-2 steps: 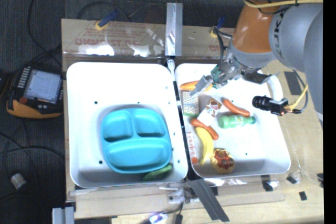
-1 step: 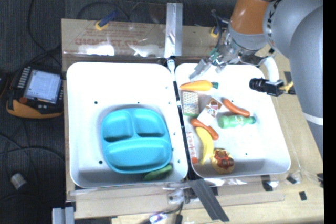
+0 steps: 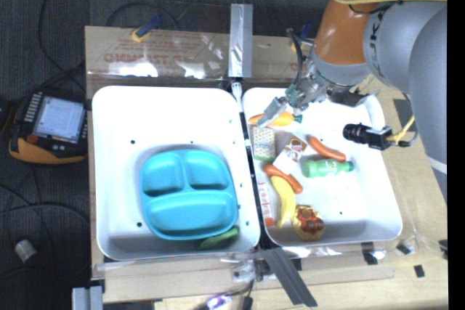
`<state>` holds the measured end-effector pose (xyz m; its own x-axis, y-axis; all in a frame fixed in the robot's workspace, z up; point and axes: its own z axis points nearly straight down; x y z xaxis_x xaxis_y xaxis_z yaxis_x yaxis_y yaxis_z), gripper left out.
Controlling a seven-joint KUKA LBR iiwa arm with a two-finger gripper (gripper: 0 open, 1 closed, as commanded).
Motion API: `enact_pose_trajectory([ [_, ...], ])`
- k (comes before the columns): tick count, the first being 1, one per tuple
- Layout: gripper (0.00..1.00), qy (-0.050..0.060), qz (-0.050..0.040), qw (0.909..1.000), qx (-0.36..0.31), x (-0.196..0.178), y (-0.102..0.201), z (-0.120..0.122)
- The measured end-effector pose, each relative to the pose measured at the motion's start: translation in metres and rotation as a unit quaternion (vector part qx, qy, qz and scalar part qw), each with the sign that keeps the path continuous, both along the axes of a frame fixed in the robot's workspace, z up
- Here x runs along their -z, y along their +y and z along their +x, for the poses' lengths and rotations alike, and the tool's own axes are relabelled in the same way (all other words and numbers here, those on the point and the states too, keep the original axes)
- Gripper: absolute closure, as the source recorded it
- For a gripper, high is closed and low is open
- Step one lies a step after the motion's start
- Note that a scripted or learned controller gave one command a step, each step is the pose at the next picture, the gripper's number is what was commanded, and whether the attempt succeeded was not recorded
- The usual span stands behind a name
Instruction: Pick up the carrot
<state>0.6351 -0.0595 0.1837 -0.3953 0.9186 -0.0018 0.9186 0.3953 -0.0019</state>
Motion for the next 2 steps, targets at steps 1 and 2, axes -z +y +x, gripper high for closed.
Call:
enact_pose_trajectory([
  [1,0.00,-0.006,0.0001,0.9998,0.020,0.078,-0.038,0.029],
  [2,1.00,-0.006,-0.0004,0.9998,0.018,0.064,-0.038,0.030],
])
